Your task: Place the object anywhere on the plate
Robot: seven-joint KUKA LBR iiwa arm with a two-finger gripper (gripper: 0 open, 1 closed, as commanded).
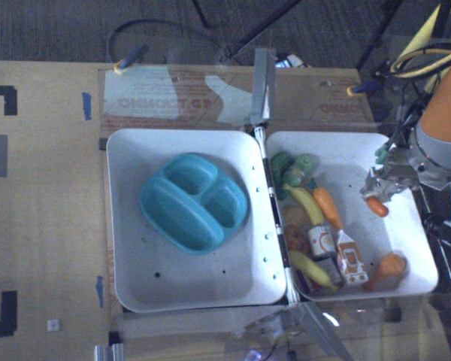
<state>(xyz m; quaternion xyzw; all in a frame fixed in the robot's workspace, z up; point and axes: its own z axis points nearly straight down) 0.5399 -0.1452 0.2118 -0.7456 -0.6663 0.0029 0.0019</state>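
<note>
Gripper (381, 189) sits at 3 o'clock in the right bin (406, 153); can't tell if it holds the small orange-red object (376, 207) just below it (too small to judge). Confirm grip, lift clear, then carry to the blue plate (194, 201) at 9 o'clock.

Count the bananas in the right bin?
2. One banana lies mid-bin beside the carrot; the other banana lies near the front edge by the cartons. More could hide under the pile.
</note>
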